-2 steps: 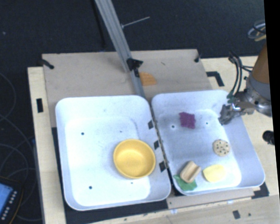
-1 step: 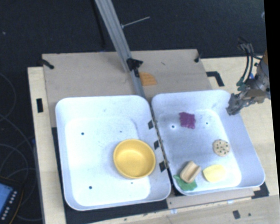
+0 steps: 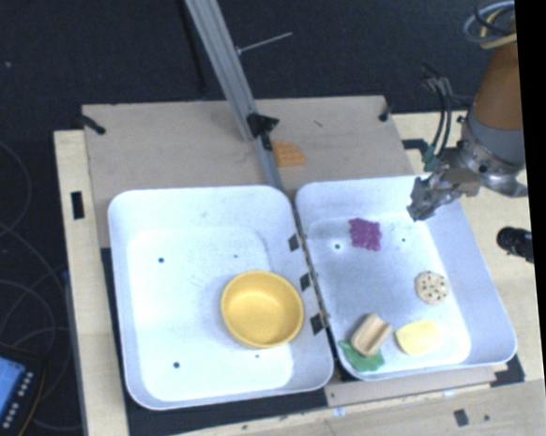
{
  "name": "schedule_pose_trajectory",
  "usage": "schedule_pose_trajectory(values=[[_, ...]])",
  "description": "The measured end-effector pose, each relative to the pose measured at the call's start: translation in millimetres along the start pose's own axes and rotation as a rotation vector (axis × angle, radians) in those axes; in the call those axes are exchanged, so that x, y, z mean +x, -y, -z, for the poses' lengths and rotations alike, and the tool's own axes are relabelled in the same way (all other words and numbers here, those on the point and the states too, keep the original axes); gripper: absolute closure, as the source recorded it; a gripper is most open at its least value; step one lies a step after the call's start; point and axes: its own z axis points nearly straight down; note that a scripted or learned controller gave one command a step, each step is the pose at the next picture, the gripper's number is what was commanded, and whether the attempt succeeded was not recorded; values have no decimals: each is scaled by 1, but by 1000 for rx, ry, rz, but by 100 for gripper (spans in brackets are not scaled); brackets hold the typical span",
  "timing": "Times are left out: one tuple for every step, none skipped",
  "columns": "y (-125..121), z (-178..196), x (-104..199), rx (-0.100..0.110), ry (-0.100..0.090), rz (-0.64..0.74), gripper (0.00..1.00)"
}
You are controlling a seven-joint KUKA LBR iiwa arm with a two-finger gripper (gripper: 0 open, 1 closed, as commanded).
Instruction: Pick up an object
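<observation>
Your fingers [image 3: 423,202] sit above the upper right rim of the right bin [image 3: 475,272], dark and small at the end of the grey wrist; you cannot tell whether they are spread or pressed together, and nothing shows between them. Behind them the arm [image 3: 500,110] rises toward the view's right edge, with its orange band above the wrist and cables looping beside it.

Just left of the fingers and a little lower, a purple object [image 3: 365,233] lies on the floor of the right bin, apart from them. Further down the same bin you see a round speckled cookie-like piece [image 3: 432,287] near the right wall. Along the near wall, a yellow block [image 3: 418,337] lies beside a tan cylinder [image 3: 369,332], which rests on a green scrap [image 3: 364,359] in the near left corner.

The left bin [image 3: 166,296] touches the right one along the middle, and a yellow bowl [image 3: 261,308] stands upright in it, toward its near right part.

Both bins rest on the desk [image 3: 173,145]. A grey metal bar [image 3: 228,70] runs slantwise from the top of the view down to the bins' shared edge, with a small orange patch [image 3: 288,154] just beside it on the board.
</observation>
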Motion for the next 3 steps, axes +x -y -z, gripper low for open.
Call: schedule_pose_trajectory(values=[[-11, 2, 49, 1, 0, 0, 100], [-18, 3, 104, 1, -1, 0, 100], [-32, -11, 148, 2, 1, -2, 100]])
